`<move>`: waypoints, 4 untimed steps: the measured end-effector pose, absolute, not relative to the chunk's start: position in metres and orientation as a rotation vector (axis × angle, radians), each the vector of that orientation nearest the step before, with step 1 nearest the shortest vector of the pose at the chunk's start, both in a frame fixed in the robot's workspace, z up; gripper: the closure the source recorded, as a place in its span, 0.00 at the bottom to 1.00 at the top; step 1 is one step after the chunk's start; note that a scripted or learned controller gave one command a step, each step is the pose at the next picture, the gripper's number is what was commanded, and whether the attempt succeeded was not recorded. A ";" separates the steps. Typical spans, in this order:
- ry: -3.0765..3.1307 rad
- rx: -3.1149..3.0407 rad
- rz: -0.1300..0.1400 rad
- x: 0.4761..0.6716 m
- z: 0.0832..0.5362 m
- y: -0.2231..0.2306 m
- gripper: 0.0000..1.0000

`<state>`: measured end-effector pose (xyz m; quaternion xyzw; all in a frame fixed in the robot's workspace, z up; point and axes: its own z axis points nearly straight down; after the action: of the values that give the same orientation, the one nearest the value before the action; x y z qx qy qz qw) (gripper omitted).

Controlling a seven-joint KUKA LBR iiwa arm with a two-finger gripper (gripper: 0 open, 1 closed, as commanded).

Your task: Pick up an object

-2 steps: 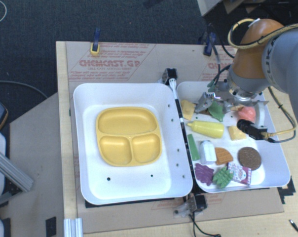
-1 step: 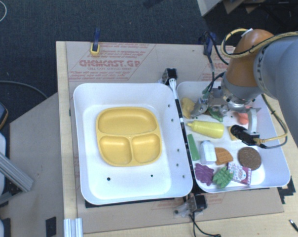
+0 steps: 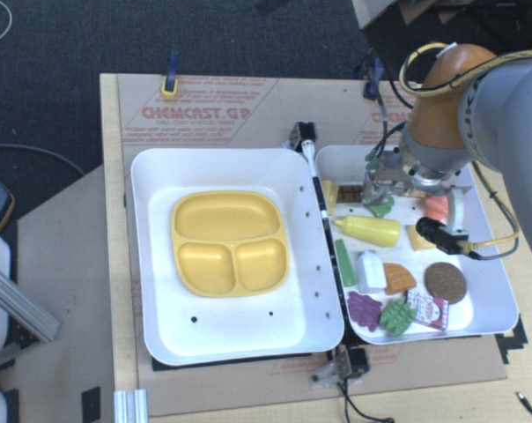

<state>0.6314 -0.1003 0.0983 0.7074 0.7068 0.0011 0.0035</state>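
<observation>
Yellow tray (image 3: 228, 241): 1 | white bins (image 3: 151, 236): 2 | mustard bottle (image 3: 369, 229): 1 | fingers (image 3: 378, 196): grip unclear

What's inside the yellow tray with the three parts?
Nothing can be seen in the yellow tray: all three compartments look bare. It sits in the left white bin. Whatever lies beneath the tray is covered.

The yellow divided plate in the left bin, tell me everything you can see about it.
The yellow plate looks like smooth molded plastic, a rounded rectangle with three compartments: one wide one along the far side and two smaller ones side by side nearer the camera. Nothing lies in any compartment. It sits flat and right side up, roughly centered on the floor of the left bin, apart from the bin's walls. Nothing else touches it.
</observation>
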 end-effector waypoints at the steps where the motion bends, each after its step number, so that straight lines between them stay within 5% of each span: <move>1: 2.216 2.219 0.005 0.633 0.143 -0.106 1.00; 3: 2.219 2.217 0.005 0.635 0.227 -0.106 1.00; 4: 2.227 2.223 -0.004 0.595 0.216 -0.076 1.00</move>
<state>0.5945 -0.0755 0.2157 0.7066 0.7077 -0.0013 -0.0024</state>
